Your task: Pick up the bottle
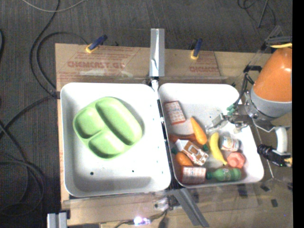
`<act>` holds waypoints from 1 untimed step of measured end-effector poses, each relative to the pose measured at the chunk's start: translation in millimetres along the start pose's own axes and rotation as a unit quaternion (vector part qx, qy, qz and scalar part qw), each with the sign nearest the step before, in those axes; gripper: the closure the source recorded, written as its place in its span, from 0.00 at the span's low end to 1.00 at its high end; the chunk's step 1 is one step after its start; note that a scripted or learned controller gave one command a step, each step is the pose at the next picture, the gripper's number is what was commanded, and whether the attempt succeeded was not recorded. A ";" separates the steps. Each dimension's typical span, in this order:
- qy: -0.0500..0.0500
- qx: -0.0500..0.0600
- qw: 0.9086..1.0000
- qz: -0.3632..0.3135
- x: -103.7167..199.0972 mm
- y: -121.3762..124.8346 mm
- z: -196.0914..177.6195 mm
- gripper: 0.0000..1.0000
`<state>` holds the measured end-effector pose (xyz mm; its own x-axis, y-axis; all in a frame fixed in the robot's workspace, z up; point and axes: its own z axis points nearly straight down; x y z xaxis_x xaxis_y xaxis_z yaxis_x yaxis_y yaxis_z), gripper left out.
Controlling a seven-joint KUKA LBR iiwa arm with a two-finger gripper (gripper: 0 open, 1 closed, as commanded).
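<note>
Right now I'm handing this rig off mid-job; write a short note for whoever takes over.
Gripper: over the right white bin, above the clutter, nothing visibly held.
Green plastic bottle: lying on its side along the right bin's near edge, beside the red round item and below the yellow banana.
Left white bin holds the green divided plate.
Done: nothing. Left: reach, grasp, lift.

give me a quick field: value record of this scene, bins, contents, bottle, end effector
left bin: holds a green divided plate
right bin: cluttered with toy food and packages
bottle: green, lying on its side by the near wall of the right bin
near bottle: red item, banana, labelled can
other contents: carrot, carton
end effector: over the right bin's far right part, apart from the bottle
bottle grasped: no
</note>
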<state>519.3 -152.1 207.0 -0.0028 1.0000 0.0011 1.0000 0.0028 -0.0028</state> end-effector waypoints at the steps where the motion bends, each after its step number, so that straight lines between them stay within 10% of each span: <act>1: 0.000 0.001 1.000 -0.005 33.4 36.1 89.0 0.00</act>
<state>555.0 -118.5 118.0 -0.0123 0.9999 0.0006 0.9999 0.0123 -0.0045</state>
